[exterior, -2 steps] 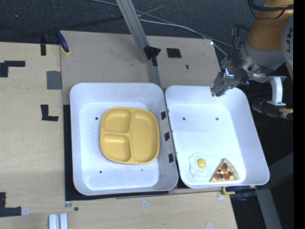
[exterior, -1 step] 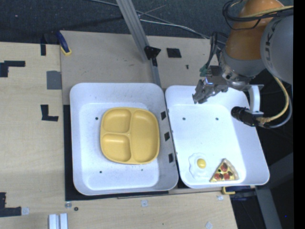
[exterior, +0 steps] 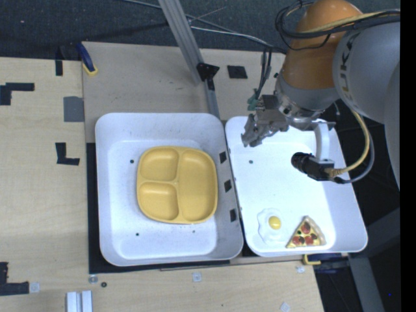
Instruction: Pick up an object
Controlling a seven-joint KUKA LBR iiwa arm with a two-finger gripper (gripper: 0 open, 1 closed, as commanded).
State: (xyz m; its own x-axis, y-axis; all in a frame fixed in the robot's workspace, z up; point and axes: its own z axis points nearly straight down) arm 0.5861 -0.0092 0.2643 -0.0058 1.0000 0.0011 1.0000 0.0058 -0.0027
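The gripper [exterior: 255, 135] hangs over the far left corner of the right bin [exterior: 338, 207], its dark fingers close together with nothing visible between them, though how far apart they stand cannot be told from this angle. At the near end of that bin lie a toy fried egg [exterior: 270, 224] and, just beside it, a toy pizza slice [exterior: 305, 233], both well apart from the gripper. The left bin [exterior: 117, 187] holds a yellow three-compartment plate [exterior: 177, 184] lying flat near its middle.

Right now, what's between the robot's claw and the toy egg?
Just bare white bin floor in the camera view. The claw hangs at the bin's far end; the egg lies near the pizza slice.
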